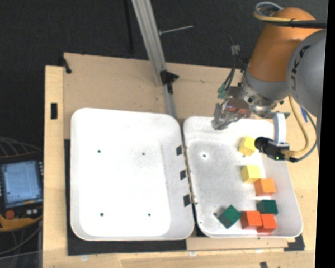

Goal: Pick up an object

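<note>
Over the right bin's [297,221] far-left corner I see the end effector [221,121], arm coming in from the right, orange band above the wrist. Can't tell from my feed whether it's released or clenched; nothing visible in it. Blocks all sit in the right bin, along its right side: yellow block [247,145] nearest the end effector but apart from it, second yellow [250,173] below that, orange block [265,186] touching it. Near front edge: tilted green block [228,216], two orange blocks [259,220] side by side, dark green block [268,206] just behind them. Left bin [81,171] sits beside it on the table [103,79]. Pendant [16,187] off the table's left.
</note>
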You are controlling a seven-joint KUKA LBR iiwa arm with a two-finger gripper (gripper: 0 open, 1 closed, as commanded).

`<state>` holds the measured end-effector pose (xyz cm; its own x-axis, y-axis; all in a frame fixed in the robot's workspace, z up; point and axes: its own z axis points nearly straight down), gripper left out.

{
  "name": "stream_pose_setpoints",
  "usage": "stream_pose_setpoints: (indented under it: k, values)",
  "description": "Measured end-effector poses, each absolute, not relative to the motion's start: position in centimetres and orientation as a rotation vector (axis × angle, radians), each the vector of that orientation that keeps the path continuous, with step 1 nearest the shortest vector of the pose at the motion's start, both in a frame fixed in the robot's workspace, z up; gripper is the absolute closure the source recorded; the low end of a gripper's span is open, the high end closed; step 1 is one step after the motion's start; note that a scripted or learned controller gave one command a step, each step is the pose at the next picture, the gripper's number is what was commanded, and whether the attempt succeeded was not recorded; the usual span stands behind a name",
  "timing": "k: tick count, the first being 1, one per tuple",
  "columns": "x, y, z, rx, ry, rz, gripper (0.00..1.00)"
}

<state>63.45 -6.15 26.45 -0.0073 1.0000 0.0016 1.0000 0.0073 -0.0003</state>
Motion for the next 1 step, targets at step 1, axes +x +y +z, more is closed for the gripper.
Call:
stream_pose_setpoints:
  k: [1]
  values:
    - [62.94,-1.68,25.24,-2.214,-2.227,0.001,1.00]
